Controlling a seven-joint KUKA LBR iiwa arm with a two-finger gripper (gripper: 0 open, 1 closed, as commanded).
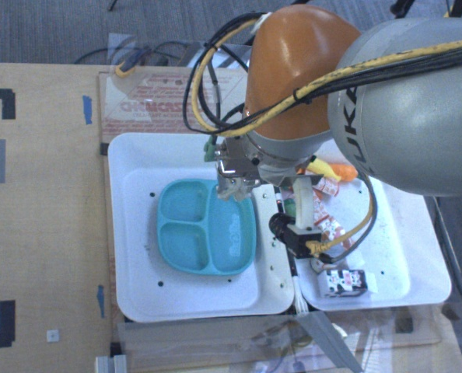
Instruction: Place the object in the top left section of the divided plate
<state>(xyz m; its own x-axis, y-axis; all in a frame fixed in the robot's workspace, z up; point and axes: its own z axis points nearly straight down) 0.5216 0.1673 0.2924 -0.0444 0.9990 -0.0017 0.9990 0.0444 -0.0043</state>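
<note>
Over the tabletop's two white bins point(130, 231) we note the grey arm point(402, 107) covering the right bin's clutter point(328, 200), the blue divided plate point(208, 228) lying in the left bin, and the tool point(232, 183) at the plate's upper edge, its grip state and the object undeterminable.

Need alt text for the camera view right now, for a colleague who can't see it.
The grey and orange arm reaches in from the right, its gripper over the top edge of a blue divided plate in the left white bin. Small packaged items lie in the right bin.
</note>
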